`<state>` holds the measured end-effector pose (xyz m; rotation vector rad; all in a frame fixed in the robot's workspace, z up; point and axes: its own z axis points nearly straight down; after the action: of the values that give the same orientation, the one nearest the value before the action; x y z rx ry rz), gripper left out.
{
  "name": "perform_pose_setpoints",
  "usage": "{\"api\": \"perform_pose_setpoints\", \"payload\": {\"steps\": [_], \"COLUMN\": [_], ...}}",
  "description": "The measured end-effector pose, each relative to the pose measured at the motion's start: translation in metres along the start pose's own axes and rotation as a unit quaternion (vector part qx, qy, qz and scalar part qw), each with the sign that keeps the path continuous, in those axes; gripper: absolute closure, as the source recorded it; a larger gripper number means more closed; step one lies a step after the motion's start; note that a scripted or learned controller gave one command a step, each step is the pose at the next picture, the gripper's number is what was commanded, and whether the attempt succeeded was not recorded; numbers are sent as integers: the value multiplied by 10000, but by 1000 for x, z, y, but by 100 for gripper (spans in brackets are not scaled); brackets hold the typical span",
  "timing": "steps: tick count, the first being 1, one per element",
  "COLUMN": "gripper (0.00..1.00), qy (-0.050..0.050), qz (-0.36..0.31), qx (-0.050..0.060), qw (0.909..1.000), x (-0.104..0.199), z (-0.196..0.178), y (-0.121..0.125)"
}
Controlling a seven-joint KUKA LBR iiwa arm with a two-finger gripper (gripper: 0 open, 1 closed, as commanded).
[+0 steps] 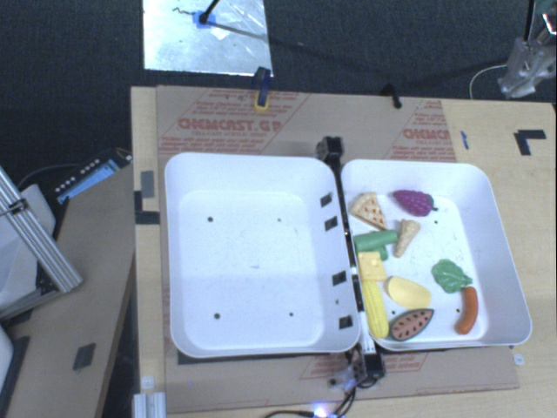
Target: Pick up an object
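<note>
The right bin (pixel 500 233) holds several toy foods. A pizza slice (pixel 369 209) and purple grapes (pixel 413 202) lie at its far side. Below them are a green piece (pixel 376 240) and a beige cone (pixel 406 237). A yellow corn cob (pixel 374 299) lies along the bin's left wall, with a yellow oval piece (pixel 407 292) and a watermelon slice (pixel 411 324) beside it. Toward the right lie a green leaf (pixel 451 275) and an orange-red sausage (pixel 467 310).
The left bin (pixel 252 251) stands next to the right one, joined by a black divider with clips (pixel 344 242). Both rest on a cardboard sheet (pixel 287 120). A grey metal fixture with a white cable (pixel 525 64) sits at the top right. A shiny plate (pixel 207 24) lies at the back.
</note>
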<state>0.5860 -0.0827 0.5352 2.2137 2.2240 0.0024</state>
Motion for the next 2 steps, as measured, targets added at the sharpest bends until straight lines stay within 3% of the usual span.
{"api": "perform_pose_setpoints", "payload": {"steps": [1, 2], "gripper": [100, 100], "qy": [2, 0], "qz": [-4, 39], "qx": [1, 6], "qw": [10000, 10000], "x": [-2, -41], "z": [2, -1], "y": [85, 24]}}
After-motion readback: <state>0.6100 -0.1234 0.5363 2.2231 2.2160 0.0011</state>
